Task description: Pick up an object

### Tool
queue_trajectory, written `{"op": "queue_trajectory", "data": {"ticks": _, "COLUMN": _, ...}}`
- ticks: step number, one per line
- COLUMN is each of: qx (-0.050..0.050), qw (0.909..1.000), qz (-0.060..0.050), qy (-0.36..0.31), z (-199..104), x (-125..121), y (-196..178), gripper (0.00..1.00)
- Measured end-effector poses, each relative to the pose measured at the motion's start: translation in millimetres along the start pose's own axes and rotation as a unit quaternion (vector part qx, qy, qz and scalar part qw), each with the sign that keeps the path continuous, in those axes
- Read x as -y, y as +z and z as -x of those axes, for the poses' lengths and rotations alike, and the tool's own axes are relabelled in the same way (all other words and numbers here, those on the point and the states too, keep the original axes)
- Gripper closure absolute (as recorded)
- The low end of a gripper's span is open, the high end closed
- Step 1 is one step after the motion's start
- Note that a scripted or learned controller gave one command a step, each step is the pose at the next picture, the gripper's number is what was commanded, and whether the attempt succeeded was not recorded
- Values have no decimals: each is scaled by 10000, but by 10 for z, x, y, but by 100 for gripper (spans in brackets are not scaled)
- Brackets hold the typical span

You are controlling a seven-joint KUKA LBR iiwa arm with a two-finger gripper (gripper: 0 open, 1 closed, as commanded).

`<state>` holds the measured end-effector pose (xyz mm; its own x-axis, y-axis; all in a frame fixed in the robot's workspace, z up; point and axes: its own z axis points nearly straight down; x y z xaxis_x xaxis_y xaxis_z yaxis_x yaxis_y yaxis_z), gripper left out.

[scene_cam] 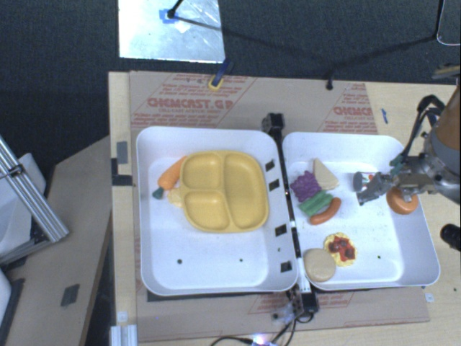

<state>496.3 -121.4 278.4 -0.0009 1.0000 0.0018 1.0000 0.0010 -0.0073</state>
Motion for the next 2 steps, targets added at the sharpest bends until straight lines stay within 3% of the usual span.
{"op": "queue_trajectory", "data": {"ticks": 1, "qx": 8, "qw": 10000, "qz": 45, "qy": -10, "z": -1, "x": -15, "y": -42, "gripper": 0}}
{"op": "queue_trajectory", "data": {"ticks": 2, "qx": 1, "qw": 10000, "qz": 20, "qy": -6, "z": -87, "x": -27, "y": 413, "gripper": 0}}
